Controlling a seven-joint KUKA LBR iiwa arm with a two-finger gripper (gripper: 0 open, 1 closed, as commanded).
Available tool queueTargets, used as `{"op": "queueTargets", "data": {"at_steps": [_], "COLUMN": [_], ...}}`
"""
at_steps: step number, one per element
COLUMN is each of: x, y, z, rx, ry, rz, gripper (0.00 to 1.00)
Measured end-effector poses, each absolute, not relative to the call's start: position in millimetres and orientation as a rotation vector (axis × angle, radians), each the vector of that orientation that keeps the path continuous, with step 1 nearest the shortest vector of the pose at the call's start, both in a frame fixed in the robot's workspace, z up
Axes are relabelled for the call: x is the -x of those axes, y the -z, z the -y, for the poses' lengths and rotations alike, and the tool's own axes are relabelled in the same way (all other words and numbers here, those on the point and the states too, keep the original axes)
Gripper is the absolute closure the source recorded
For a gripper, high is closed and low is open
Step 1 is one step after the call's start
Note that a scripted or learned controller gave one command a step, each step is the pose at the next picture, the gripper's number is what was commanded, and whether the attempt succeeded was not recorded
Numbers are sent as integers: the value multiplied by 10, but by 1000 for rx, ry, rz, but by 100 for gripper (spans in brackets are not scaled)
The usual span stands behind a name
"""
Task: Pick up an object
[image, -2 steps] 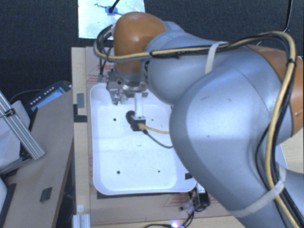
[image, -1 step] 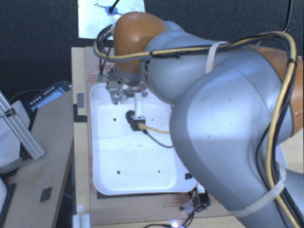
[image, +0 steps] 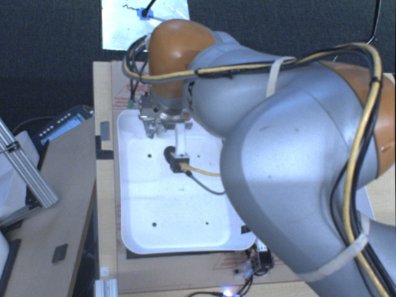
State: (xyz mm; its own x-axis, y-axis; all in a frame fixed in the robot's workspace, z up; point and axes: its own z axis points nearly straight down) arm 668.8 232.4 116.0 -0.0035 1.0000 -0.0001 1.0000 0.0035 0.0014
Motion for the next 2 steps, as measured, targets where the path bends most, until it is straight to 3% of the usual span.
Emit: {"op": "queueTargets", "data": {"at_steps": [2], "x": [-6689], "y": [-1142], "z": [-2343], "rx": [-2216], "ry": [-3], "rz": [-2226], "gripper": [100]}}
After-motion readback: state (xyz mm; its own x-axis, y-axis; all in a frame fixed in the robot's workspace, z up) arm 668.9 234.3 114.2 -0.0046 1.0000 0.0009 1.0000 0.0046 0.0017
